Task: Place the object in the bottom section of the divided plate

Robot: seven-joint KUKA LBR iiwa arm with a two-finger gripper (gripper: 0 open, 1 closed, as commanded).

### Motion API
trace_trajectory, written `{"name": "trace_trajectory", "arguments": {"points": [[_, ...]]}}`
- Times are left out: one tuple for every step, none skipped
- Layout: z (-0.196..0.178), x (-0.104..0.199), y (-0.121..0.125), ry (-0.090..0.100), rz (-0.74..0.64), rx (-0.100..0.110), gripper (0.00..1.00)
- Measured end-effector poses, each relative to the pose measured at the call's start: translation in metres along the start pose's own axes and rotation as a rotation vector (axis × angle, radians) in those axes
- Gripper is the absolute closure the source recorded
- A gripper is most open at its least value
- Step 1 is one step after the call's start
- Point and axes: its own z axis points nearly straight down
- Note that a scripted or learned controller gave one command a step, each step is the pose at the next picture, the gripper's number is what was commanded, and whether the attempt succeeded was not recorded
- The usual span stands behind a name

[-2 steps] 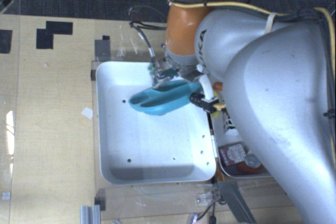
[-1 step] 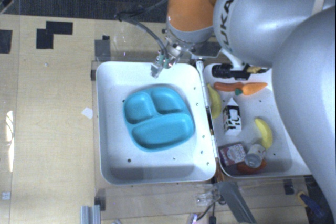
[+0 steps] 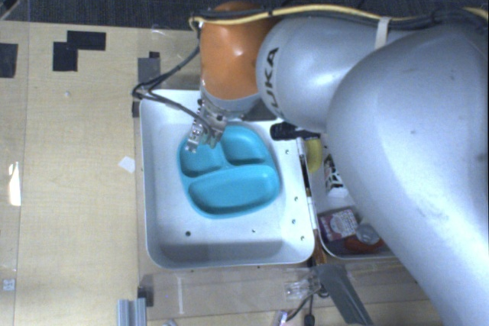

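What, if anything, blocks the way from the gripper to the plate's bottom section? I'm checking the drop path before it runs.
Nothing visible does. The gripper hangs over the upper left part of the blue divided plate; the bottom section lies open just below it in view, bare.

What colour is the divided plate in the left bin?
Bright blue all over, with no pattern. The camera view shows the divided plate clearly in the white bin.

Two white bins [image 3: 229,252] sit side by side on the tabletop [image 3: 69,187]. One blue divided plate [image 3: 229,172], with three sections, lies in the left bin. One arm [image 3: 367,95] reaches in.
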Motion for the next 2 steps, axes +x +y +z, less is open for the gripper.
{"name": "trace_trajectory", "arguments": {"points": [[0.0175,-0.0221,0.0376,-0.012,-0.153,-0.008,1.0],[0.0156,-0.0194,0.0386,-0.001,-0.156,-0.003,0.0]]}}
